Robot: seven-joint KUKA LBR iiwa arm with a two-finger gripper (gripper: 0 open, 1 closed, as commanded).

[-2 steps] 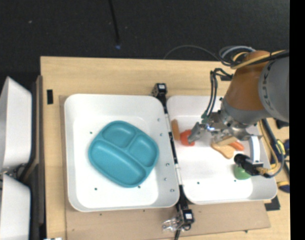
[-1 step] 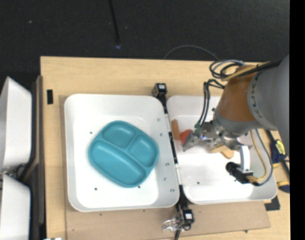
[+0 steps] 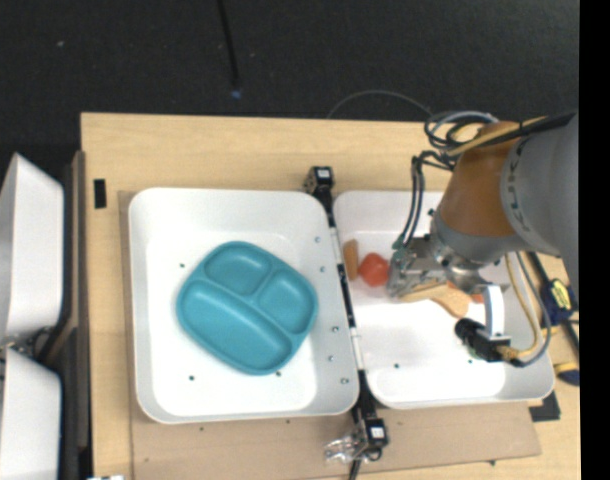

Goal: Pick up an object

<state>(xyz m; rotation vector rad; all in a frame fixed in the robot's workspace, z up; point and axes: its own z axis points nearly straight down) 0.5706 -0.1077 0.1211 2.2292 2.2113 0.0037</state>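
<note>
Arm's hunched low over the right bin (image 3: pixel 425 393), so the jaws (image 3: pixel 410 280) sit right beside the little red object (image 3: pixel 374 269) it's probably after. Can't tell if they're spread or pinched. A tan piece (image 3: pixel 455 303) lies there too. Left bin (image 3: pixel 155 388) holds a teal divided plate (image 3: pixel 247 306).

A pale wooden desk (image 3: pixel 235 148) stands on a dark, almost black floor (image 3: pixel 185 38). A thin dark cable (image 3: pixel 225 28) trails across that floor toward the desk's far edge. White box-like fixtures (image 3: pixel 25 268) stand just beside the desk's left side. The light is even.
</note>
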